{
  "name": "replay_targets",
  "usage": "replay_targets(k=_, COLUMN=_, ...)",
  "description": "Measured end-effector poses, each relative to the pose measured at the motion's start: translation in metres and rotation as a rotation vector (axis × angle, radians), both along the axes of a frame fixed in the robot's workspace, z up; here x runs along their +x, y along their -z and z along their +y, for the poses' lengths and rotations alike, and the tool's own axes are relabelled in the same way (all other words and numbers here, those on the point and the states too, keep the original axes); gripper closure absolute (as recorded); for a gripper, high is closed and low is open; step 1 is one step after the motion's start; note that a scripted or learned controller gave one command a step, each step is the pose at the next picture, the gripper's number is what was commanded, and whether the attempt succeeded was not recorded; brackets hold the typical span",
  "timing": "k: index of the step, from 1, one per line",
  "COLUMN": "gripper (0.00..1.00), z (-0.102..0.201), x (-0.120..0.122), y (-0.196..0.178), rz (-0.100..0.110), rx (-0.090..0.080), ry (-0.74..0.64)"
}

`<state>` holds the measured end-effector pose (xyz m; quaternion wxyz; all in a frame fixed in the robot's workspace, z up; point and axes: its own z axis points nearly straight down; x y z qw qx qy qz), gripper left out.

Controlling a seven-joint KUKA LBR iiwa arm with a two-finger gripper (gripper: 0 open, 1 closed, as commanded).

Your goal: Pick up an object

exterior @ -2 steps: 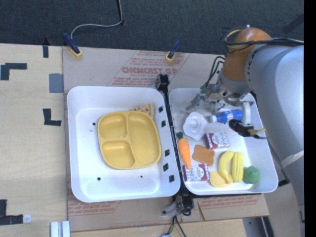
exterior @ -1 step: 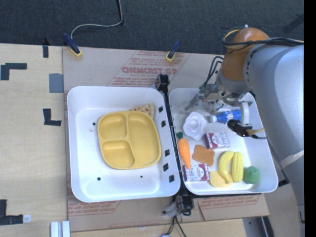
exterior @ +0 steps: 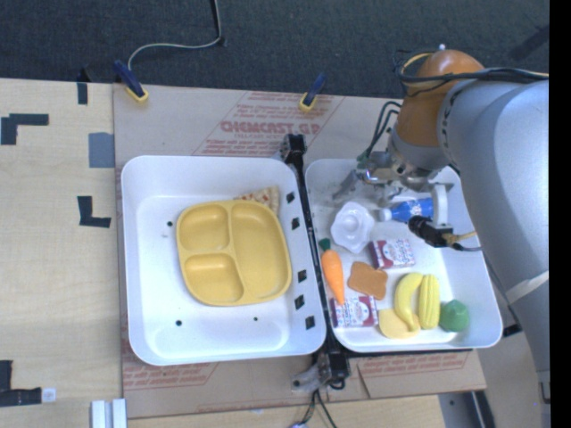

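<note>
Camera view showing the tool [exterior: 385, 178] hanging low over the rear of the right bin [exterior: 489, 328], under the grey arm [exterior: 500, 159] with its orange band [exterior: 428, 87]. Cannot tell the state of the tool from this angle. Lying just in front of the tool, nearly under it: a white crumpled cup-like object [exterior: 351, 226], sitting near the bin's left wall. Lying just right of the tool: a small blue and white bottle [exterior: 412, 209], running left to right with its long axis across the bin.

Resting further toward the front: a carrot [exterior: 333, 276], slim and orange with a green top, pointing its tip toward the front edge, long axis running front to back. Sitting beside it: a tan bread slice [exterior: 368, 280], a red and white packet [exterior: 393, 254], another packet [exterior: 353, 311], a yellow banana bunch [exterior: 412, 303] and a green item [exterior: 454, 316] in the front right corner.

Lying in the left bin [exterior: 143, 266]: a yellow divided plate [exterior: 234, 251], partly covering a pizza slice [exterior: 260, 195] behind it. Both bins sitting on cardboard on the desk [exterior: 45, 257].
</note>
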<state>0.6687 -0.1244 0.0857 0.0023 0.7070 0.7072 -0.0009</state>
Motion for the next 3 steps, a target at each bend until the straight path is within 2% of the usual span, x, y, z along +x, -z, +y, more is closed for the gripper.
replay_targets(k=1, gripper=0.00, z=0.005, x=0.000, y=0.000, rz=0.000, rx=0.000, ry=0.000)
replay_targets(k=2, gripper=0.00, z=-0.088, x=0.000, y=-0.001, rz=0.001, rx=0.002, ry=0.000)
replay_targets(k=3, gripper=1.00, z=-0.088, x=0.001, y=-0.011, rz=-0.003, rx=-0.002, ry=-0.002)
